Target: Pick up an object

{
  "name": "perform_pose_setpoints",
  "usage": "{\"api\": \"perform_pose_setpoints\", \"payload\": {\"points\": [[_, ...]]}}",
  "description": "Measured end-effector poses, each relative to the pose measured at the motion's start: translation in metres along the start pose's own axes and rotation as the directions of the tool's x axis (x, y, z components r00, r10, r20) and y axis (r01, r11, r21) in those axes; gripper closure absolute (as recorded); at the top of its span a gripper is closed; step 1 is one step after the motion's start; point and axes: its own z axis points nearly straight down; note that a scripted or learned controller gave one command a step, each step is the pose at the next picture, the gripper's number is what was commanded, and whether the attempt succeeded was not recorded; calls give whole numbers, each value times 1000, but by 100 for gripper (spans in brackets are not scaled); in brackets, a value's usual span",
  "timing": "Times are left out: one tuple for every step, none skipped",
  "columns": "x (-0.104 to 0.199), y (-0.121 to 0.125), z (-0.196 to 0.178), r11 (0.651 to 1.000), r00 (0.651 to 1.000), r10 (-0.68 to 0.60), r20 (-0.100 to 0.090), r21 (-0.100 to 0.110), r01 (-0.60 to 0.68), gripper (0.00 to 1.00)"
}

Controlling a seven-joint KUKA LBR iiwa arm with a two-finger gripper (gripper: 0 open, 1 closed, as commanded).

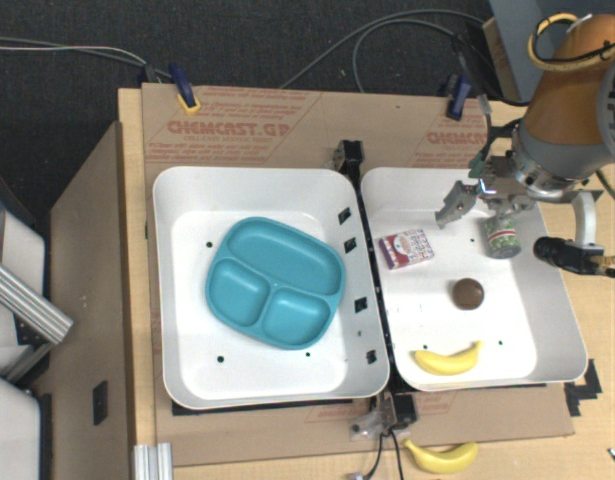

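Bright, even overhead light, soft shadows, slightly soft focus throughout.

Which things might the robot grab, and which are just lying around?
Might grab, in the right bin near the gripper:
small box
brown ball
banana
green-patterned cup

Just lying around:
blue divided plate in the left bin
second banana outside the bins
blue clamps

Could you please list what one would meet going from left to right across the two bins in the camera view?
Teal divided plate → small red and white box → brown ball → green-labelled can. The banana overlaps several of these in left-to-right position, so it is left out.
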Motion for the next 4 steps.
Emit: {"api": "perform_pose_setpoints", "payload": {"points": [[0,3,-8,1000,1000,-3,2,-14,3,0],[1,-3,36,1000,1000,-2,2,-11,2,0],[-6,0,95,1000,1000,-2,2,-8,2,0],[-5,4,110,1000,1000,-3,-1,-17,3,0]]}}
